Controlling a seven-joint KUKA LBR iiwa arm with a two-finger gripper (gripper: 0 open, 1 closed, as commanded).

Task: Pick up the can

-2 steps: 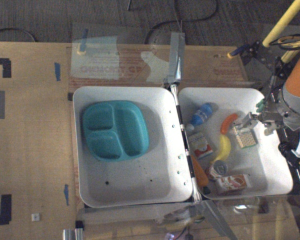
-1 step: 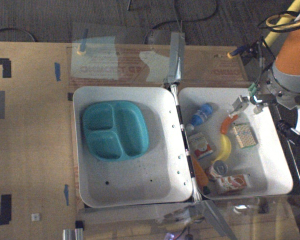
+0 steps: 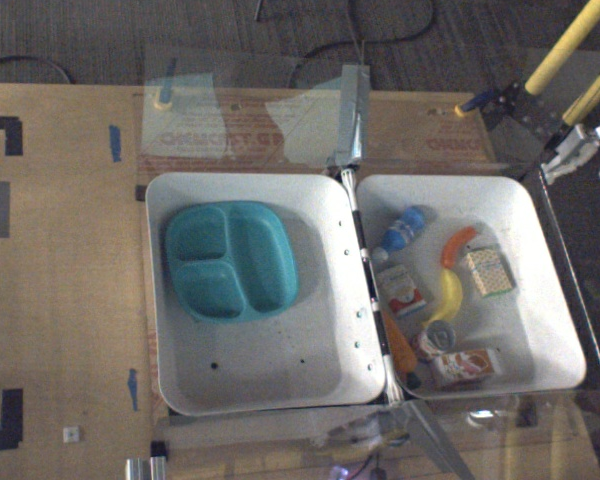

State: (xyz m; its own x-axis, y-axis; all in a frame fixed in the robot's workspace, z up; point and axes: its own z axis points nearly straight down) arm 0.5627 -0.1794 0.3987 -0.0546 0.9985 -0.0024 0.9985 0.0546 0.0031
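The can [image 3: 436,340] stands upright in the right bin [image 3: 552,268], top facing up.

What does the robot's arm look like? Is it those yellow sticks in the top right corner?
I cannot tell that those are its arm. Past the right bin's far corner are two bright yellow rods, a dark bracket below them, a small blue clip and a whitish piece near the edge. None of it is grey with an orange band, as the arm is.
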